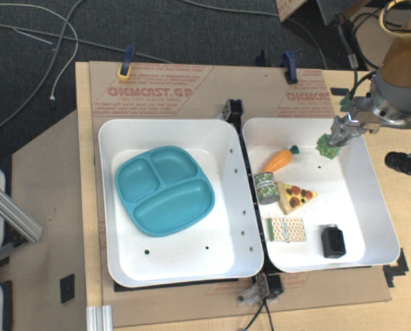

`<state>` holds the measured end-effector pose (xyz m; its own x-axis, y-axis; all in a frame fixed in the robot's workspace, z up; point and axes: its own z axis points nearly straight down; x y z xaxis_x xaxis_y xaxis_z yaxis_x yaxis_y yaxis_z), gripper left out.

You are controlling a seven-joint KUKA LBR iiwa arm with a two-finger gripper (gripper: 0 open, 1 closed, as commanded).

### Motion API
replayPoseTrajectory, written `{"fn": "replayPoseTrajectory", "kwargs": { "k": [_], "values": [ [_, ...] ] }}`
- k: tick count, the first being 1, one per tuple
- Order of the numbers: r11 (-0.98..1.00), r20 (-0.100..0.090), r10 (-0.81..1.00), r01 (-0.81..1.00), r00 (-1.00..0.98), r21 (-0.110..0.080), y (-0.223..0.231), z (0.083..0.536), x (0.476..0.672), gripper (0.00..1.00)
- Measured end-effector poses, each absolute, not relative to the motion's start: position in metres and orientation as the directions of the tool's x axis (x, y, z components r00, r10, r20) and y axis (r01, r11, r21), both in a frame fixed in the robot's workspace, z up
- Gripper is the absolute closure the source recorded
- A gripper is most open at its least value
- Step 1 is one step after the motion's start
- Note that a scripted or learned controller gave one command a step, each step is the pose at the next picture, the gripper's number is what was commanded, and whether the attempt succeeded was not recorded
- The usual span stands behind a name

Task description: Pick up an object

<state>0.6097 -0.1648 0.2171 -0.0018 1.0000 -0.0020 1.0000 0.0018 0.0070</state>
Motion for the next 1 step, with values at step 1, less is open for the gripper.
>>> {"fn": "replayPoseTrajectory", "kwargs": {
  "k": [1],
  "values": [
    [0.005, 0.003, 1.0, 1.0, -0.005, -0.003, -0.1132, 0.2088, 0.5979, 1.0]
  ]
}}
